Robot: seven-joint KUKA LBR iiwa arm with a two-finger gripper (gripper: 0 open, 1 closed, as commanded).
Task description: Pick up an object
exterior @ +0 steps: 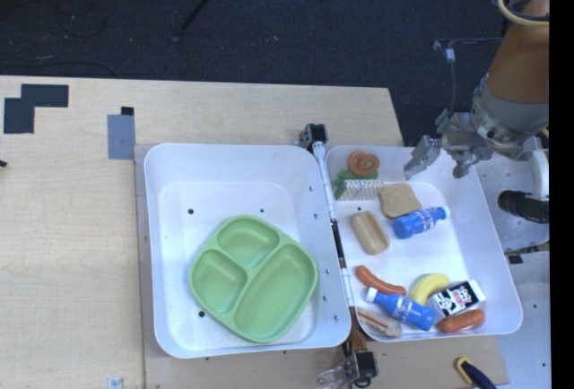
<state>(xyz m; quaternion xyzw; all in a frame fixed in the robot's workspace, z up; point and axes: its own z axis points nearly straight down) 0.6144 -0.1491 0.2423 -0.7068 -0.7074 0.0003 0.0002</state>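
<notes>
My gripper (441, 161) hangs over the far right part of the right bin (499, 246), open, with nothing between its fingers. Several toy foods lie in that bin. A tan bread slice (399, 199) and a blue bottle (419, 221) lie just below and left of the gripper. An orange spiral pastry (363, 164) sits at the far left corner, with a bun (369, 232) nearer the middle. At the near end lie a red sausage (375, 279), a second blue bottle (401, 307), a banana (429, 285) and a black-and-white carton (458, 296).
The left bin (170, 199) holds a green divided plate (254, 277). A metal clamp (313, 136) sits at the far end of the ridge between the bins. The wooden bench (63, 235) stretches to the left.
</notes>
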